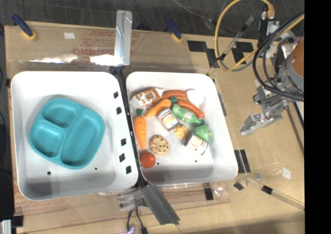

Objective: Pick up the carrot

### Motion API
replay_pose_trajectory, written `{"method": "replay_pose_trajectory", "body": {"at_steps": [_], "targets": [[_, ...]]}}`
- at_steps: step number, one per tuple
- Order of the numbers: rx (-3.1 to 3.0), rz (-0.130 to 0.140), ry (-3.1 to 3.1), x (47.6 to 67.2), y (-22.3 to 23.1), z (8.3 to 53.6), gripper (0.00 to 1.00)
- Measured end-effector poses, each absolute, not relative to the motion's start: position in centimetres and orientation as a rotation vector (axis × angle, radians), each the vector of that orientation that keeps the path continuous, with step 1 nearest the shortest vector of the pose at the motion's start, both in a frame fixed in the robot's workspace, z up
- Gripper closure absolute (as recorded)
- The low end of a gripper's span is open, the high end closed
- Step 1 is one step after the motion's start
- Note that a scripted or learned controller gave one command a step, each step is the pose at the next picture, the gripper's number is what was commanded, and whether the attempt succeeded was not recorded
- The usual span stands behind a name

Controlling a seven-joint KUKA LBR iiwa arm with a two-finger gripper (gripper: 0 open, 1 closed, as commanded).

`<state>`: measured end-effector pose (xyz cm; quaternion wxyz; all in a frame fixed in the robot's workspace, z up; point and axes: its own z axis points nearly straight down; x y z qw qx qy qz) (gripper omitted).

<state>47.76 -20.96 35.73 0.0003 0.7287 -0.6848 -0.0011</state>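
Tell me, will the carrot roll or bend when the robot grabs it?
The carrot looks like a hard toy, so it probably stays stiff. Its tapered, rounded shape may let it roll or slip from a pinch. It lies by the bin wall, with the cookie and tomato close, so grabbing could nudge them. The gripper is outside the bin.

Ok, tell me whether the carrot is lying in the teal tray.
No: the carrot lies in the right bin, along its left wall, while the teal tray sits in the left bin.
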Motion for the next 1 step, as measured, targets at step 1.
{"method": "replay_pose_trajectory", "body": {"at_steps": [1], "targets": [[2.653, -0.01, -1.682, 47.72, -20.43, 28.67, 1.0]]}}
